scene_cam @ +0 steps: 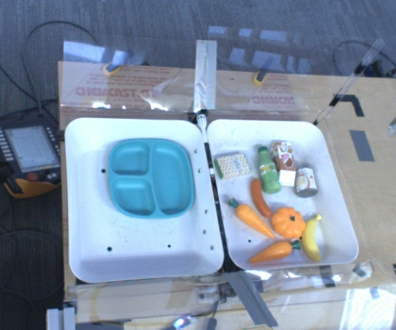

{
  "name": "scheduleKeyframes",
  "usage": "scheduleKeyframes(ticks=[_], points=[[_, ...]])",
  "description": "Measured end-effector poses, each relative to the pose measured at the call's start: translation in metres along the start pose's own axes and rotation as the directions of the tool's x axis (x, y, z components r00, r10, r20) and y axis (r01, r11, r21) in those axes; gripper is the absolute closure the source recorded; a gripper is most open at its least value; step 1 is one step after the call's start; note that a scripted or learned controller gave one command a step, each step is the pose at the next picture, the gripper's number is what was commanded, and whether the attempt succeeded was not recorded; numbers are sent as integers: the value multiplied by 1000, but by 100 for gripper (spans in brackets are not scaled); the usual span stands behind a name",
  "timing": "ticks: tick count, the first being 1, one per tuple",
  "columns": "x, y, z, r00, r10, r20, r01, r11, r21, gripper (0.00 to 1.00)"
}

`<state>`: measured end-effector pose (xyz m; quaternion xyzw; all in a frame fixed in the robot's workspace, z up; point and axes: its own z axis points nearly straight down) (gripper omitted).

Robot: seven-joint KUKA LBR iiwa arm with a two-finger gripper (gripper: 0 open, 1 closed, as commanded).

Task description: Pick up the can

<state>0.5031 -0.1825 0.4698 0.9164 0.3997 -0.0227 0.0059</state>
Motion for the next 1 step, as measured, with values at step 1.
scheduleKeyframes(ticks=[1], points=[[1, 2, -7, 1000, -3, 8, 3, 1000, 1, 100]])
